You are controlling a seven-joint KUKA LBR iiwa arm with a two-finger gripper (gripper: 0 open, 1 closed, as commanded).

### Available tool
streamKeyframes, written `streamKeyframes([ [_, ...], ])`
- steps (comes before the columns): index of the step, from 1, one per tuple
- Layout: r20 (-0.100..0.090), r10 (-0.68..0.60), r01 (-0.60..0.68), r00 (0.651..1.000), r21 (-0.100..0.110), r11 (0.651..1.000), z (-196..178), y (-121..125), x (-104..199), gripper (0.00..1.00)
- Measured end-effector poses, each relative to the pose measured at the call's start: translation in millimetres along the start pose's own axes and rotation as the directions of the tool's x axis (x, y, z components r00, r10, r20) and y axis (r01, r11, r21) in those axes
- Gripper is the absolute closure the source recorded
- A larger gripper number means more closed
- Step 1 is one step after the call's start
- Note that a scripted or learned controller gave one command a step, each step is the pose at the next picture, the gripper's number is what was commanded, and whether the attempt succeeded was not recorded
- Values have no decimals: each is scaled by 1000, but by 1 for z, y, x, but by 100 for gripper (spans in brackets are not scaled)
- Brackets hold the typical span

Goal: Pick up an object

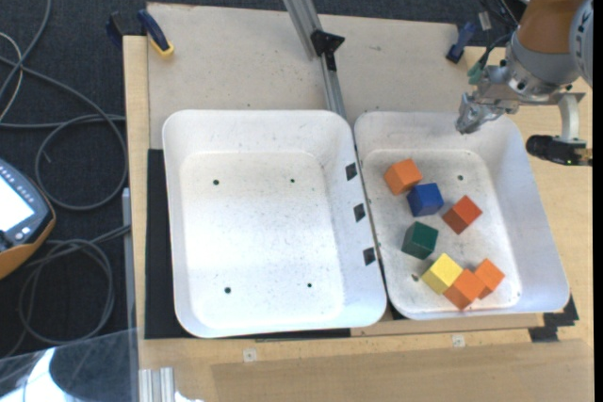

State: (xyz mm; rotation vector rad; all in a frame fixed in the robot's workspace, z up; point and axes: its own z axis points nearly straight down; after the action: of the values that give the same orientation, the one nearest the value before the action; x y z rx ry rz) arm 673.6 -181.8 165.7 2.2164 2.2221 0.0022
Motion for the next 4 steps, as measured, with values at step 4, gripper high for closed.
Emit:
streamKeyframes([
  [4, -4, -3, 3, 1000, 6, 1000, -68, -23, 105, 100],
])
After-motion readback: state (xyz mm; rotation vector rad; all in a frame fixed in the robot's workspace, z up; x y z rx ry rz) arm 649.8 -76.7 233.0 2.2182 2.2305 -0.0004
